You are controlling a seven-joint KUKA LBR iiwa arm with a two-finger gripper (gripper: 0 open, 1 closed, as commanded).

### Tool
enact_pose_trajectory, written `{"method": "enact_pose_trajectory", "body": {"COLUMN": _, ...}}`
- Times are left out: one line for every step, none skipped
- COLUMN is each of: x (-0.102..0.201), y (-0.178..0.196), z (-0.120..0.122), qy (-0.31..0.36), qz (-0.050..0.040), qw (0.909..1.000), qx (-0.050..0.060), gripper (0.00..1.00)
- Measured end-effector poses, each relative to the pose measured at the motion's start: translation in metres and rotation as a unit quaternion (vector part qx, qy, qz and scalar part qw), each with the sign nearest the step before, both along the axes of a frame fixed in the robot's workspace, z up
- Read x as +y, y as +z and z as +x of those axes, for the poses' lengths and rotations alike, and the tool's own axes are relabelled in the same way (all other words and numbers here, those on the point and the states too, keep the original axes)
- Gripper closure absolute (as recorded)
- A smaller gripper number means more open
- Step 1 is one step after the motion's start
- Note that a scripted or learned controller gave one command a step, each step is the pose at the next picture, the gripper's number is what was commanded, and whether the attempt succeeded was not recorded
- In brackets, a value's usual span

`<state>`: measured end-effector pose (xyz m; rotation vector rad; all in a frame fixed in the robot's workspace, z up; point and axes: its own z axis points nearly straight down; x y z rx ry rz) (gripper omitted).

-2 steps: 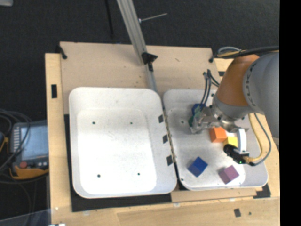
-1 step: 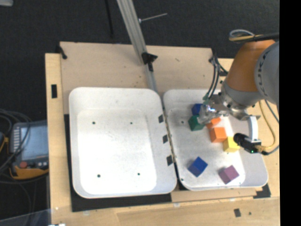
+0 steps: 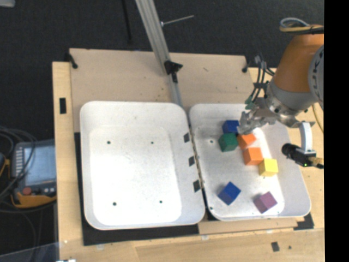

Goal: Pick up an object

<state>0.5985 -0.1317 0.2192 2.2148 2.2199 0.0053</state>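
The right bin (image 3: 289, 201) holds several small blocks. A dark blue cube (image 3: 230, 126), a green cube (image 3: 228, 142) and an orange block (image 3: 246, 140) cluster at its upper middle. A second orange block (image 3: 252, 155) lies just below, then a yellow cube (image 3: 268, 167). A blue cube (image 3: 229, 192) and a purple cube (image 3: 265, 201) sit near the front. My gripper (image 3: 252, 121) hangs low over the cluster, right above the upper orange block and beside the dark blue cube. The wrist hides its fingertips.
The left bin (image 3: 136, 162) lies beside the right one, its wall touching at the middle. A slanted metal pole (image 3: 155, 34) rises behind the bins. A black fitting (image 3: 297, 154) sticks in at the right bin's right edge. A pendant (image 3: 32, 173) rests off the bench at left.
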Motion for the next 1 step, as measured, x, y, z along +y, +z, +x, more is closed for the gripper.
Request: {"method": "enact_pose_trajectory", "body": {"x": 0.0052, "y": 0.0531, "z": -0.0061, "qy": 0.001, "qz": 0.0, "qw": 1.0, "qx": -0.001, "gripper": 1.0}}
